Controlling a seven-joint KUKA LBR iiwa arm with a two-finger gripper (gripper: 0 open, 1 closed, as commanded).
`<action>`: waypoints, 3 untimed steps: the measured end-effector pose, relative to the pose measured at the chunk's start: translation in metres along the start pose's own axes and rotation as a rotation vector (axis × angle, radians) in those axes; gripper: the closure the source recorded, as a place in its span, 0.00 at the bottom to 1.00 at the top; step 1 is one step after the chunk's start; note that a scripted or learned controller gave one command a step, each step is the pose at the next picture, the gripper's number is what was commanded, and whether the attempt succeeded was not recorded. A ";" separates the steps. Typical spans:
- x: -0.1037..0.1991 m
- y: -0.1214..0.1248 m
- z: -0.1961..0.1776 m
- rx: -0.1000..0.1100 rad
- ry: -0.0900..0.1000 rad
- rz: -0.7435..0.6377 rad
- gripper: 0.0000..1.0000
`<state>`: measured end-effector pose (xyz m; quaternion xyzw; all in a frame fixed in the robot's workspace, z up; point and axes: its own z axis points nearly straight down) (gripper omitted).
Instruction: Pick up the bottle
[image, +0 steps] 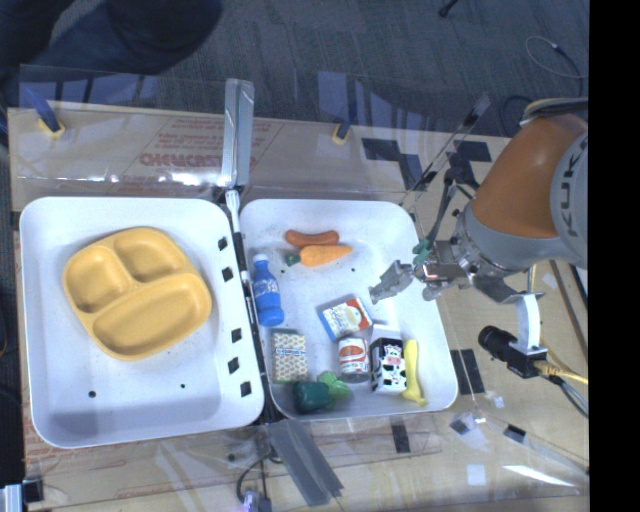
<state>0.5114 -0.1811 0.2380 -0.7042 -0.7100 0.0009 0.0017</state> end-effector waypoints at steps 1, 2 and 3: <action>0.029 0.099 0.011 -0.001 -0.001 -0.074 0.00; 0.087 0.093 0.095 0.000 -0.001 -0.465 0.00; 0.076 0.064 0.136 -0.020 -0.018 -0.517 0.00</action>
